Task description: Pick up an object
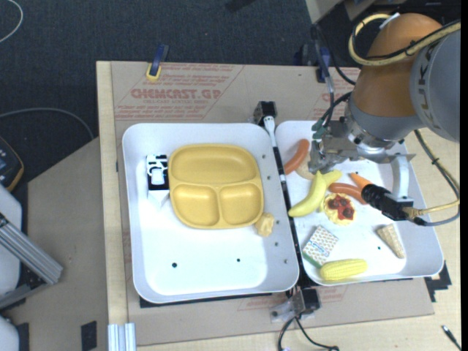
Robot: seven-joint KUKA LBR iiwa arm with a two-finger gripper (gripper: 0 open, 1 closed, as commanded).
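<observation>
1. The table takes up most of the frame, a brown board with red lettering along its upper part, set on dark carpet; a yellow clamp grips its upper left edge and loose cables trail at the far left.
2. The left bin sits in the middle of the frame and holds a yellow compartment tray, a small black-and-white item just beside the tray's left edge, and a pale scrap at its lower right corner.
3. The right bin lies at the right and carries the candidates for picking: a banana, a sausage, a small pizza-like piece, a patterned packet, a corn cob and a wedge.
4. The arm reaches in from the upper right, and the claw hangs low over the upper left part of the right bin, just above the banana's top end and beside the sausage.
5. Whether the claw is spread or closed cannot be told, since the wrist hides it.
6. Judged from this, the pick is not yet done: every object lies in a bin, and grasping and lifting remain.
</observation>
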